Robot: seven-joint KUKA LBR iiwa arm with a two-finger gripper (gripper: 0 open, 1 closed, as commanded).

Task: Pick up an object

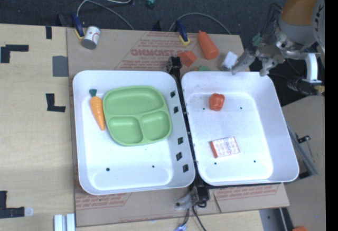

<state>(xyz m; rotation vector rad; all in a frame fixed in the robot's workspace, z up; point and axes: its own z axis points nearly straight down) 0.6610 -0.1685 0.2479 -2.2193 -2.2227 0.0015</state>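
In the right bin (264,172) lie a small orange-red object (216,101) near the back and a red-and-white packet (224,147) nearer the front. The left bin (127,177) holds a green divided plate (138,114) with a toy carrot (97,111) beside it on the left. My gripper (252,65) hovers over the back right rim of the right bin, open, with nothing between its fingers. It stands well up and to the right of the orange-red object.
Behind the bins on the cardboard lie an orange cone-shaped toy (207,45), a small orange piece (187,58), a white scrap (229,59) and a small white can (91,37). Cables and clamps run along the back edge.
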